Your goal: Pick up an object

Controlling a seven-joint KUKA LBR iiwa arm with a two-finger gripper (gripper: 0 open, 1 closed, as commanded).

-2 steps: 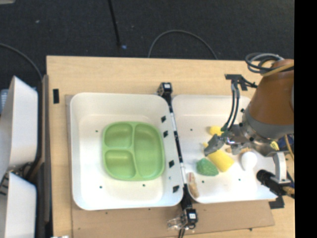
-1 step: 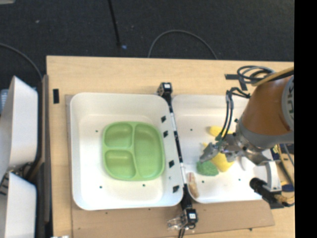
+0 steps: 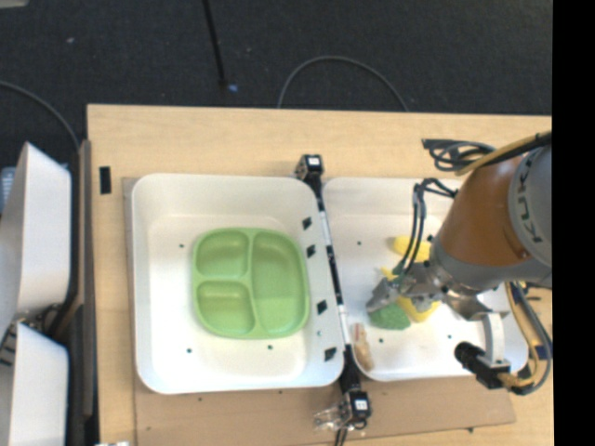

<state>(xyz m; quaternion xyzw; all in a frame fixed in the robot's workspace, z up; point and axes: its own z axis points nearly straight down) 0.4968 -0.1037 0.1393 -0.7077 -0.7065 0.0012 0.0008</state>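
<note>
Sitting in left bin [image 3: 158, 360]: green divided plate [image 3: 250, 282]
Lying in right bin [image 3: 372, 193]: green object [image 3: 390, 318], yellow objects [image 3: 409, 246], brown item [image 3: 362, 353] near divider
Hovering over green object: tool [image 3: 389, 295], grip state unclear

A light wooden bench [image 3: 232, 137] is standing on a dark, speckled carpet floor [image 3: 112, 35]. Thin black cables [image 3: 212, 31] are trailing across the carpet, one looping just past the bench's far edge. White containers [image 3: 37, 249] are sitting beside the bench at the left. Even light is falling over everything, casting soft shadows.
</note>
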